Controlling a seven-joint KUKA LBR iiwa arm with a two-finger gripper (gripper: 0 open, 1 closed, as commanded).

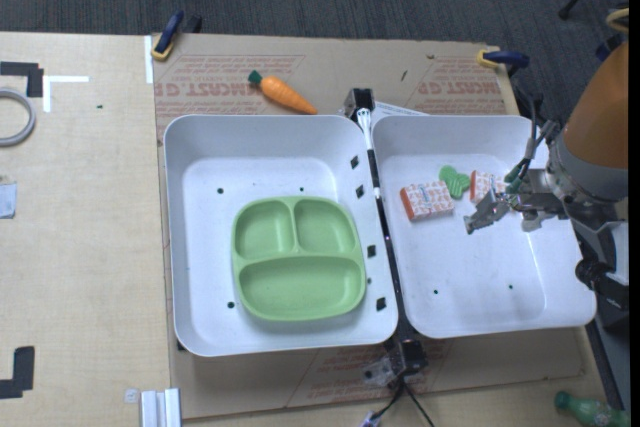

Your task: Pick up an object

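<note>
In the right bin [500, 305], toward its far side, lies a small red and white box [427, 200]. A green toy [455, 181] sits just behind it, and a second small patterned box [486, 185] lies to the right of that. My gripper [487, 214] hangs low over the right bin, just in front of the second box and to the right of the first. I see nothing held in it. The grey arm with its orange band [605, 115] comes in from the right.
A green divided plate [298, 258] lies in the left bin [190, 215]. A toy carrot [283, 92] rests on the cardboard behind the bins. Blue clamps [168, 33] hold the cardboard's far corners. A green bottle [590, 407] lies at the bottom right.
</note>
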